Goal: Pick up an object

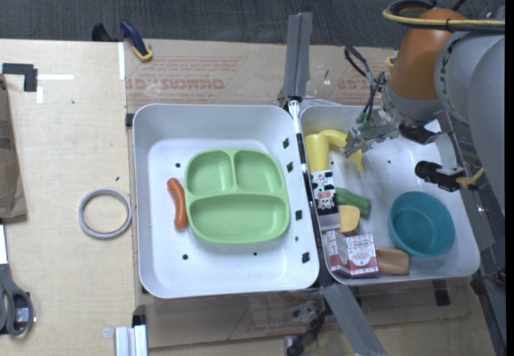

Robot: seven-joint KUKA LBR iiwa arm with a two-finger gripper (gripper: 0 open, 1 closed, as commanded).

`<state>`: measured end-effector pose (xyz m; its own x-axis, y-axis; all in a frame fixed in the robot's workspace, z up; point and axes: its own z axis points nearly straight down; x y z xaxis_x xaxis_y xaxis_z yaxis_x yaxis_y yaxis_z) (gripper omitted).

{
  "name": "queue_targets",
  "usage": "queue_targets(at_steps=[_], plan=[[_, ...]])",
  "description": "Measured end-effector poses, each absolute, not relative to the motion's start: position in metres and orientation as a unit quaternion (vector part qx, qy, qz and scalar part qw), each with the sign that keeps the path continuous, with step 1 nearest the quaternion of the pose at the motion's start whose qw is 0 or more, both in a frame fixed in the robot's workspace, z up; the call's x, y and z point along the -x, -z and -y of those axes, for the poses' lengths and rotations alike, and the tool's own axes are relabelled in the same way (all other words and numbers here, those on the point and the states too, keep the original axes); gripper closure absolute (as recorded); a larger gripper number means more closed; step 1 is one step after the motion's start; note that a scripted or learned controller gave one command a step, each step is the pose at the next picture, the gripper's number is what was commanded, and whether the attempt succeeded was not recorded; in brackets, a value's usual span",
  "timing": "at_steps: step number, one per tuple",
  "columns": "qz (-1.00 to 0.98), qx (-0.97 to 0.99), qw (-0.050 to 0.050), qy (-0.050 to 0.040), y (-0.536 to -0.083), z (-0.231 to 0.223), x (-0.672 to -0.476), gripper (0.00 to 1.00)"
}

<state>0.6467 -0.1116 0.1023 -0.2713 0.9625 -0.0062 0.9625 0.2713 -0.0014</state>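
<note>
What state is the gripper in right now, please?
Gripper: cannot be told; it sits low in the right bin, at the yellow object.

The big grey arm (482,97) is cut off by the right side and the top of the picture. The gripper (357,141) is small and dark, so its tips are too hard to see. Just to its left, a yellow thing (320,147) is partly hidden by the gripper. Below the gripper, a small box (354,255) covers part of a tan thing (392,261); its words are too tiny to read. Far to the left, a brown bag (8,157) and scissors (14,306) are cut off by the left edge. The printed letters on the cardboard (201,77) above the bins look blurry.
</note>
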Motion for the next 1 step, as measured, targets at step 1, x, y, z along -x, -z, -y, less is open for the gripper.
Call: queue_targets(at_steps=[1], plan=[[-0.796,-0.606,0.001,0.0001,-0.1922,0.0430,-0.6594,1.00]])
